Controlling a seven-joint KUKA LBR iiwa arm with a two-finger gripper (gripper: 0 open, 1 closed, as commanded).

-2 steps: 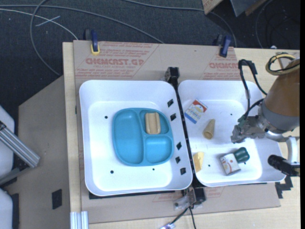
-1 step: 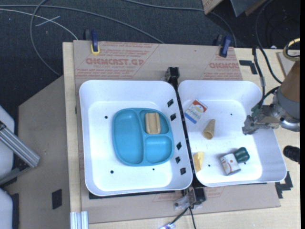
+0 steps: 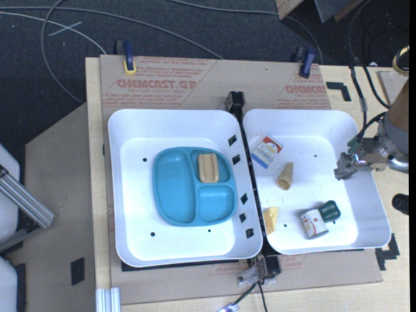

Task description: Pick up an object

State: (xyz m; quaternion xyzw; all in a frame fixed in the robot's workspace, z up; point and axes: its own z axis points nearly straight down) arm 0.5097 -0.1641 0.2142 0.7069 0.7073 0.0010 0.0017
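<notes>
Over the right rim of the right bin (image 3: pixel 364 236), the tool (image 3: pixel 348 164) hangs at the end of the grey arm that reaches in from the table's right edge; whether it is apart or together cannot be told from this slant, and nothing shows clamped in it.

Inside that right bin lie several loose things. A small white carton with a red and blue label (image 3: pixel 266 151) sits toward the bin's far left corner. Near it, closer to the middle, lies a tan cone (image 3: pixel 285 175), its wide end pointing at the near edge. A pale yellow wedge (image 3: pixel 270 219) rests against the bin's left wall at the near side. Toward the near right corner sits a small white and red box (image 3: pixel 312 223), and a dark green piece (image 3: pixel 329 210) touches it on its right, far side. These last two are the things nearest to the tool, though well apart from it.

The left bin (image 3: pixel 123 174) holds a blue divided tray (image 3: pixel 175 187) at its middle. A tan block (image 3: pixel 207 168) lies in the tray's far right compartment.

Two blue clamps (image 3: pixel 129 56) grip the far edge of the table (image 3: pixel 97 194).
</notes>
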